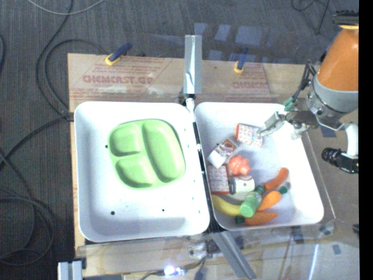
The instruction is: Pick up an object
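Orange-banded arm's gripper (274, 123) above right bin (315, 179) | I can't tell grip state | nothing lifted, pick still pending

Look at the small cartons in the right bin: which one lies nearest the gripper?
The red-and-white carton at the bin's far side, just left of the gripper. The other cartons lie further left, near the divider.

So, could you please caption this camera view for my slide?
Two-finger gripper hovering over right white bin of toys; green sectioned plate left.
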Robot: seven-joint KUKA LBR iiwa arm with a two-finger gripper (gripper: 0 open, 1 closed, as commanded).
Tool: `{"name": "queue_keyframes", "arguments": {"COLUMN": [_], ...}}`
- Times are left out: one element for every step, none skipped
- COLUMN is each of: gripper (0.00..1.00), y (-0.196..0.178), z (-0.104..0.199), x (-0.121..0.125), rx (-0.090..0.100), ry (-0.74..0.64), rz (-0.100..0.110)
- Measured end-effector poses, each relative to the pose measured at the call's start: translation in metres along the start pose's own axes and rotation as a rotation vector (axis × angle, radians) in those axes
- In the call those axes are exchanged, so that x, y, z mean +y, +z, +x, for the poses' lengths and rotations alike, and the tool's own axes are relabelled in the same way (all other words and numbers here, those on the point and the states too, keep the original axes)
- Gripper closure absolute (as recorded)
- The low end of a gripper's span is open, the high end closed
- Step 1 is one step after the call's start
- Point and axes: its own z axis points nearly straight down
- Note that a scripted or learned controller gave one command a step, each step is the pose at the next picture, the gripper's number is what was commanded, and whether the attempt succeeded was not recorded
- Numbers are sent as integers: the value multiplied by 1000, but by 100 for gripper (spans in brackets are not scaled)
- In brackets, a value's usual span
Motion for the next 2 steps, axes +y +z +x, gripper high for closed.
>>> {"name": "queue_keyframes", "arguments": {"gripper": [0,0], "y": [132,169], "z": [-26,-16], "x": [44,55], "rx": [-1,-7], "ry": [-90,-241], "rz": [1,-9]}}
